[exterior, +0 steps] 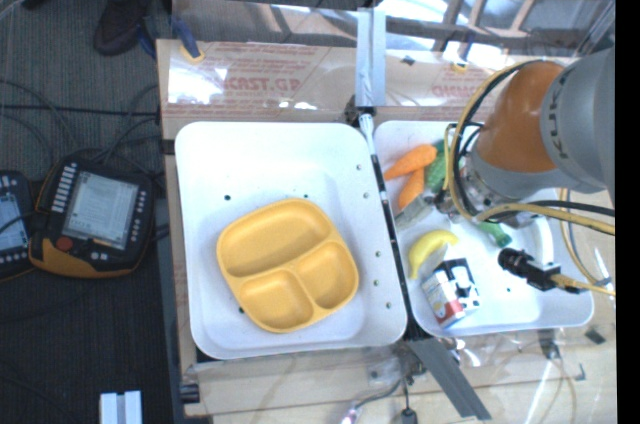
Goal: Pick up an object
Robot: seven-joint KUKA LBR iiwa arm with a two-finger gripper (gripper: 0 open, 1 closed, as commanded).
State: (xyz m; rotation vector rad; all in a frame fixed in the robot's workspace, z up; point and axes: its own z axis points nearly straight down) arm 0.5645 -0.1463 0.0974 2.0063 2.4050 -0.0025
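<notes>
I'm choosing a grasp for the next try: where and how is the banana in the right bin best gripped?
Grip the banana across its narrow middle, coming straight down from above. It lies flat on the right bin, curved, running diagonally, so the fingers should close across that line. The carton sits close below it, so that side looks tighter.

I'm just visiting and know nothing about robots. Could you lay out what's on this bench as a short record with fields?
left bin: holds a yellow divided plate
right bin: holds carrots, a banana, a small can, green pieces
arm: reaches over the right bin, above the carrots and green pieces
end effector: hidden beneath the arm
held object: cannot tell
</notes>
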